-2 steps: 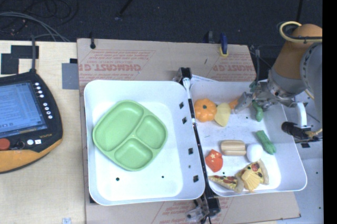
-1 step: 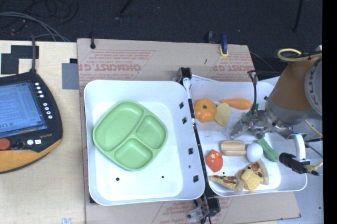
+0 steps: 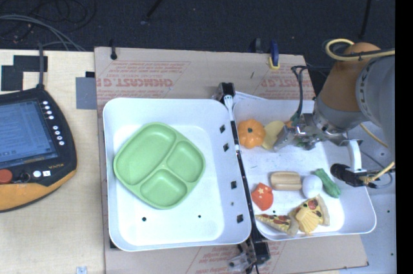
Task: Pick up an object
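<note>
Several toys crowd my pincer (image 3: 288, 136), which sits low in the right bin (image 3: 361, 218) touching a pale yellow piece (image 3: 274, 132), just beside the orange pumpkin (image 3: 251, 133); whether I am spread wide or closed I cannot tell. If I close off-centre, I judge the yellow piece could squirt toward the pumpkin or the bin wall and leave me with nothing. From the right my arm (image 3: 361, 89) reaches in, wrist bent down, orange band uppermost. Nearer the front lie a hot dog (image 3: 285, 180) and a pizza slice (image 3: 275, 222).
</note>
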Robot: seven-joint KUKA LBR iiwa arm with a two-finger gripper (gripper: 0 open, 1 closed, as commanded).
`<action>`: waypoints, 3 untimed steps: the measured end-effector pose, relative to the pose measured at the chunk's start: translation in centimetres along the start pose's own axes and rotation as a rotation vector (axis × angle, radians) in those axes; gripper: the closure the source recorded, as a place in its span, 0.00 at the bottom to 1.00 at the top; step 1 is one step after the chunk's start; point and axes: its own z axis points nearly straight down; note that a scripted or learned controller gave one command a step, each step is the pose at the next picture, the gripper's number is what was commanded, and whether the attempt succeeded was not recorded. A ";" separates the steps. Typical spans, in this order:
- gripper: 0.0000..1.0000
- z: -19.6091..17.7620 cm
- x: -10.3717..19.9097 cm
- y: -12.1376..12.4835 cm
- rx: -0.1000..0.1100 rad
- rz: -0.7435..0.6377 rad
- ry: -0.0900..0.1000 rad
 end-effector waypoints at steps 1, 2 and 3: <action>0.00 -0.1 -4.6 -6.8 0.001 0.008 0.000; 0.00 -2.3 -2.1 1.0 -0.004 -0.002 0.000; 0.00 0.1 -4.3 2.8 0.001 -0.001 0.000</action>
